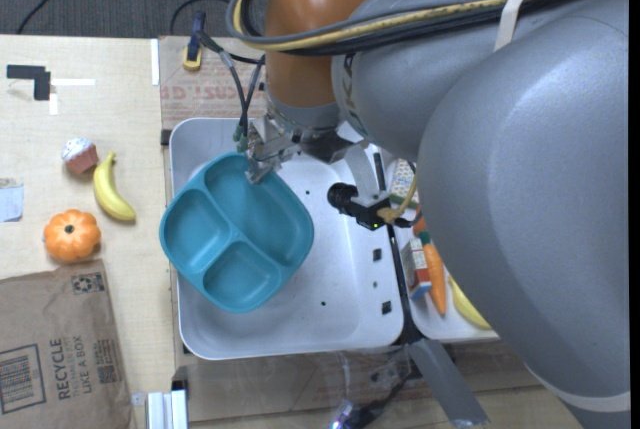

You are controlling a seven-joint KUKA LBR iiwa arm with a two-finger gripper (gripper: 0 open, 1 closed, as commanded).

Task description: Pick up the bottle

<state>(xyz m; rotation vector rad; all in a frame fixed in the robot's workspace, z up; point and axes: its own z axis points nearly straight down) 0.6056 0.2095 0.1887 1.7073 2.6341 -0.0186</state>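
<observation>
Grey arm (520, 167) looms nearest, its orange band (310, 17) above the claw (260, 157), which sits at the far rim of a blue divided plate (235, 237) in the left bin (190, 317); clenched or released, cannot tell. Right bin (425, 322), near the shared edge: an orange-and-white object (432, 272), half hidden under the arm, possibly the bottle; cannot confirm.

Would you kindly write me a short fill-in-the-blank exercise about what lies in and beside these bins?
1. The divided plate in the white bin is ____ in colour.
2. That plate has ____ compartments.
3. The yellow fruit beside the pumpkin is a ____.
4. The claw is at the plate's ____ rim.

Missing words: blue; three; banana; upper
</observation>
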